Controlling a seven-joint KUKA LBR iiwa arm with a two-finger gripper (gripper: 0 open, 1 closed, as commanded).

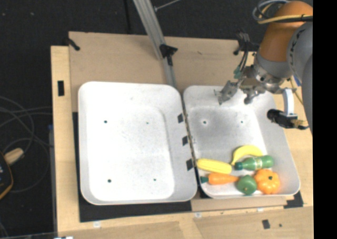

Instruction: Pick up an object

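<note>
the gripper (235, 95) hangs over the far edge of the right bin (221, 127), its two fingers spread apart with nothing between them. the toy foods lie well away, bunched in the bin's near right corner: a corn cob (214, 166), a banana (247, 152), a green bottle (255, 163), a carrot (222, 179), a green pepper (246, 185) and an orange pumpkin (268, 181). the left bin (131, 143) sits just beside it.

The green bottle (255, 162) partly hides the banana (246, 152).
</note>
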